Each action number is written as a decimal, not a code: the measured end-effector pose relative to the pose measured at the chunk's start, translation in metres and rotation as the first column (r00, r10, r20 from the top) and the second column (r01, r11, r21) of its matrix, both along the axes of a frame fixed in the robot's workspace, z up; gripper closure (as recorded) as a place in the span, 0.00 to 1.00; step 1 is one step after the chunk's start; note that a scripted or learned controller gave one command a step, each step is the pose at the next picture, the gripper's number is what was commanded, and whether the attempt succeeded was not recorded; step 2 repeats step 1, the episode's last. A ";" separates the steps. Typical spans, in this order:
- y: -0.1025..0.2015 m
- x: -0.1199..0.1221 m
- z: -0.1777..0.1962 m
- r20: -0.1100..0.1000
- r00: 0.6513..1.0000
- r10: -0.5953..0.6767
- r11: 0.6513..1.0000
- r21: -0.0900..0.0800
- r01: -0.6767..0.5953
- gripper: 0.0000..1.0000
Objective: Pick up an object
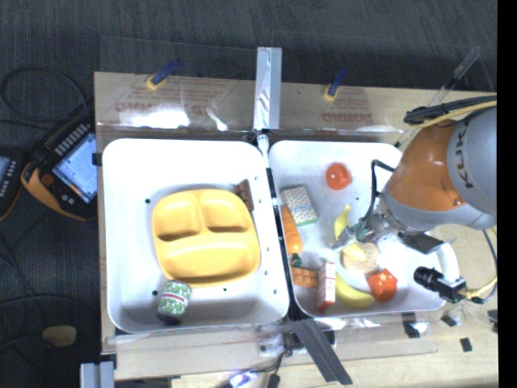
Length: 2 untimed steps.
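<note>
My gripper (359, 231) is low in the right bin (311, 158), below the orange wrist band. It hangs just above a pale round object (360, 257) and beside a small yellow banana-like piece (342, 220). Close by lie a red pepper (382, 284), a larger yellow banana (353, 293), a red-and-white box (326, 285), a waffle piece (303, 276), an orange carrot (292, 231), a checkered block (298, 204) and a red tomato (338, 175). I see nothing lifted off the bin floor.
The left bin (121, 217) holds a yellow divided tray (206, 234), a green-and-white cup (173, 299) at its front and a small brown piece (244, 192) by the divider. A handheld pendant (69, 168) lies left of the bench. The arm's body covers the right bin's right side.
</note>
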State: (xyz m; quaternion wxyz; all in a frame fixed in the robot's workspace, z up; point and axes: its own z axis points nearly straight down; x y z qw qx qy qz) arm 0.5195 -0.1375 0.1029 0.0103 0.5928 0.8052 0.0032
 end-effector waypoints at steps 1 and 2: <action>0.078 0.065 0.120 -0.021 0.994 -0.103 0.995 0.005 0.103 1.00; 0.078 0.065 0.120 -0.021 0.994 -0.103 0.995 0.005 0.103 1.00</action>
